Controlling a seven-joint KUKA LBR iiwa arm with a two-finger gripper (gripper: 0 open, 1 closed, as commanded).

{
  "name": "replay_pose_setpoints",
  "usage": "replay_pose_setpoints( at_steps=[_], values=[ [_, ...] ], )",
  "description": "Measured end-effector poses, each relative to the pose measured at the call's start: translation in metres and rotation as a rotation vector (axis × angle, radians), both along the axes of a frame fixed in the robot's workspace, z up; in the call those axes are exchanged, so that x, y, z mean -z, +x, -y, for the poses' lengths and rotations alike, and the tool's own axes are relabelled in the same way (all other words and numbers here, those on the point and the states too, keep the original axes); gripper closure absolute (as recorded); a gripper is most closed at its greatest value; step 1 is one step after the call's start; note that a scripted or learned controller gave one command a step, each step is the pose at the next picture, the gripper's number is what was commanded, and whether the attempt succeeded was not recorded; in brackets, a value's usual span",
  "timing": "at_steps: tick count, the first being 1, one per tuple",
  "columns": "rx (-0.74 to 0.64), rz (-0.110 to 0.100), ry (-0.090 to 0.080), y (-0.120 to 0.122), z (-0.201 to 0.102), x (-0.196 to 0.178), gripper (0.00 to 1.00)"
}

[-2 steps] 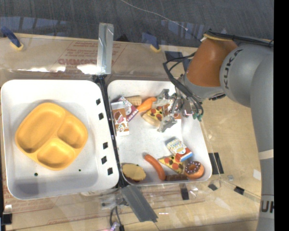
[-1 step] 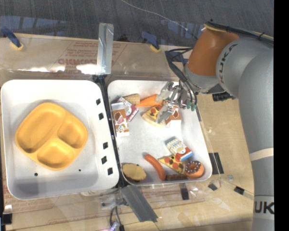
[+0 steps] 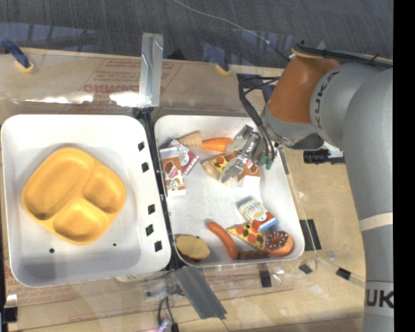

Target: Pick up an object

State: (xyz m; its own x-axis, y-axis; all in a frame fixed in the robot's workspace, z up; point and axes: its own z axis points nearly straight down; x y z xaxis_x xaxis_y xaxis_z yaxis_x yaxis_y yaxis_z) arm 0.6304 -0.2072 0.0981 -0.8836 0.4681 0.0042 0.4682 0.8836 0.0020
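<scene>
The fingers reach down into the right bin, resting on a pizza slice; whether they are clenched on it I cannot tell. A carrot lies just above them, a small carton to their left, a sausage well below

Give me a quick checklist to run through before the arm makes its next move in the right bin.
1. Hand is over the right bin: ok.
2. Target under the hand: ok, it sits right at the pizza slice.
3. An object seen between the fingers: cannot tell, they blur into the toys.
4. Crowding at the target: not ok, the carrot and cone lie close by.
5. Spare targets: ok, the sausage, cookie and small carton lie near the front edge.
6. Yellow tray in the left bin: ok, apart from the arm.
</scene>
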Motion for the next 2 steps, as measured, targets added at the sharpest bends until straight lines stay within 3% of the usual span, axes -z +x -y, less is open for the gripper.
replay_pose_setpoints(
  at_steps=[1, 2],
  values=[
    [0.194, 0.012, -0.005, -0.051, -0.043, 0.001, 0.00],
    [0.227, 0.000, -0.003, -0.133, -0.081, 0.006, 0.00]
  ],
)
